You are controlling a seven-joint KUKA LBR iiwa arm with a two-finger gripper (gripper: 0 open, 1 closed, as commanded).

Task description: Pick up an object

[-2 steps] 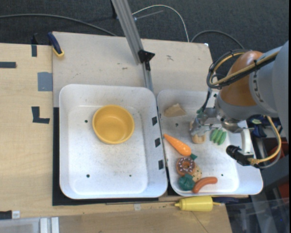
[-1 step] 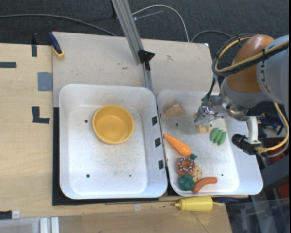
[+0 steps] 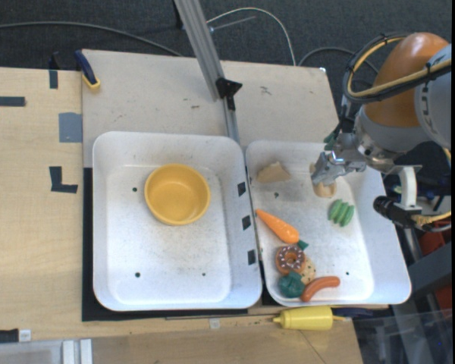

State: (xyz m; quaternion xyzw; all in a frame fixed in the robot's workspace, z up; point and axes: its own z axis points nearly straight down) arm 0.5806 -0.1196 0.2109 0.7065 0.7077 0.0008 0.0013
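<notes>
Pick not done yet, as far as can be judged: the end effector (image 3: 327,174) is down in the right bin (image 3: 379,275), at its upper part, right over a small tan piece (image 3: 324,189) that pokes out just below it. Cannot tell whether it is clenched or released, or whether the tan piece is actually grasped; nothing looks lifted, the piece seems to sit on the bin floor. Left to do: secure the grasp and raise it clear. The tan piece is mostly hidden, so its long axis is unclear; the visible bit looks stubby. Other candidates in the same bin: a tan wedge (image 3: 273,173) to the left, a green item (image 3: 340,212) just below-right with its long axis running roughly up-down, a carrot (image 3: 277,226) lying diagonally with its green end toward lower right, a donut (image 3: 290,258), and a sausage (image 3: 321,286) lying near horizontal, tilted slightly. The left bin (image 3: 121,203) holds a yellow bowl (image 3: 177,194), upright.
</notes>
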